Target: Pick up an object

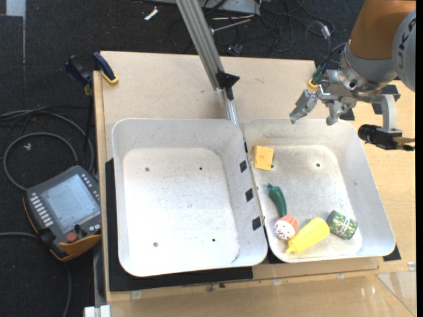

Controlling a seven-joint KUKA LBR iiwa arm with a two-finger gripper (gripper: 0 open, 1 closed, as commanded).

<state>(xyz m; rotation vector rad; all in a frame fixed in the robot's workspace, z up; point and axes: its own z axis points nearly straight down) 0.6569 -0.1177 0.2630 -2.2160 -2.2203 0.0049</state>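
Five objects lie in the right bin, mostly at its near edge: a yellow bottle-like piece at 6 o'clock, a white-and-red round toy touching it at 7, a green-labelled can at 5. Farther in, a green pepper-like piece sits near 8 and a yellow block at 10. Beside it, the left bin shows speckled floor. Beyond, at 12 o'clock above the far rim, the gripper hangs with fingers spread wide, holding nothing.
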